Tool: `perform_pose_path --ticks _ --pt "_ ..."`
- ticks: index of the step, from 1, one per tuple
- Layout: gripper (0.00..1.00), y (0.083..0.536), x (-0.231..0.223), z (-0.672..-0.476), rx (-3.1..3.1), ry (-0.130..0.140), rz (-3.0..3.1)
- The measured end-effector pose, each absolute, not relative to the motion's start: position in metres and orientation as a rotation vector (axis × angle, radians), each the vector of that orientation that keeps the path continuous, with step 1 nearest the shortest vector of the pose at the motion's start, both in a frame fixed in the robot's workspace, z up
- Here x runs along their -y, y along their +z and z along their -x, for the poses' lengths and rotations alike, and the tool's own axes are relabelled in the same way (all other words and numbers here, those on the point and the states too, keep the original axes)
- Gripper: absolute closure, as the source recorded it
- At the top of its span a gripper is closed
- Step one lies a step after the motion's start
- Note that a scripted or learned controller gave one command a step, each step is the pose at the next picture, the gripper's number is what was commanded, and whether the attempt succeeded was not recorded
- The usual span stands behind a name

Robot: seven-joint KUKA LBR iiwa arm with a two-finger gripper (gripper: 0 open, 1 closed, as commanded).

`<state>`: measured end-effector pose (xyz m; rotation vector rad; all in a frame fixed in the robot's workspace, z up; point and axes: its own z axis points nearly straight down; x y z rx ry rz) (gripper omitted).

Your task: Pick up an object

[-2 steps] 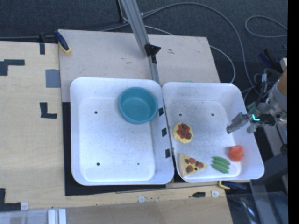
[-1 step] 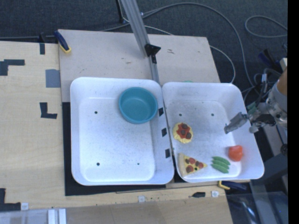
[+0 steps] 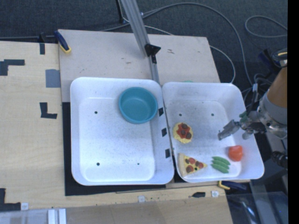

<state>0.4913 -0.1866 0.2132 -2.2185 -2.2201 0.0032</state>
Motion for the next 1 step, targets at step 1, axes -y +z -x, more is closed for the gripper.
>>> perform_pose_path --ticks 1 --pt "0.00 0.1674 0.1914 -0.4957 2.219 0.004 2.218"
